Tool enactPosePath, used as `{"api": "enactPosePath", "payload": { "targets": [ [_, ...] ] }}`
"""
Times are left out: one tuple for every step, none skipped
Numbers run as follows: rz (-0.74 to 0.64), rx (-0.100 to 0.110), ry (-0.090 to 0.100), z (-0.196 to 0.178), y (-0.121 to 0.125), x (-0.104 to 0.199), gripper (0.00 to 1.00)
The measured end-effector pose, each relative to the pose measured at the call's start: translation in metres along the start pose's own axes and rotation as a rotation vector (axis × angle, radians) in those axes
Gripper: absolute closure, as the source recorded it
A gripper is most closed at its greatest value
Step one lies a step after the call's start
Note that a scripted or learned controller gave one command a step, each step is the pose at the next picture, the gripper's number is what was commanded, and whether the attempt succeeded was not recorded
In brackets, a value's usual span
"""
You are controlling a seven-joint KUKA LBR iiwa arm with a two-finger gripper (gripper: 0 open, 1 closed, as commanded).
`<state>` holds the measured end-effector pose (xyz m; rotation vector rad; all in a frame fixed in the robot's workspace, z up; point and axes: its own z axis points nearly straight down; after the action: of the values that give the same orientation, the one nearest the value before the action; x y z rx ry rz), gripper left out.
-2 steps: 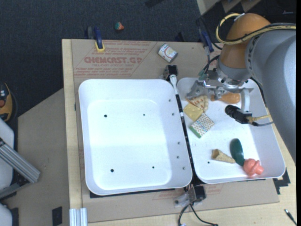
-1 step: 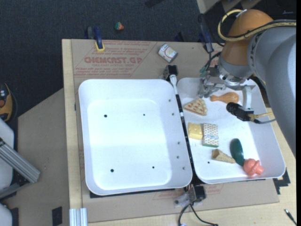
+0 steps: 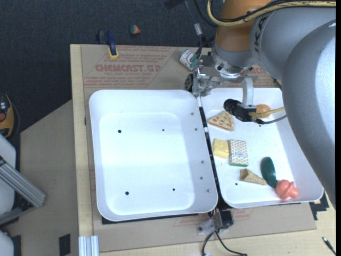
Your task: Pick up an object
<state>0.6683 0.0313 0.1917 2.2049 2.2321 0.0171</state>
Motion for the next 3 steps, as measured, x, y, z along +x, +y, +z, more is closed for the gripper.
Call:
{"api": "enactPosePath", "payload": {
  "targets": [
    [0.008,-0.01,-0.002,-0.23,-0.051,0.024,1.0],
    [0.006,-0.008,-0.001,-0.354,-0.079,0.061,1.0],
    [0.005,0.012,-0.002,-0.346,-0.189,0.09,1.0]
  ]
}}
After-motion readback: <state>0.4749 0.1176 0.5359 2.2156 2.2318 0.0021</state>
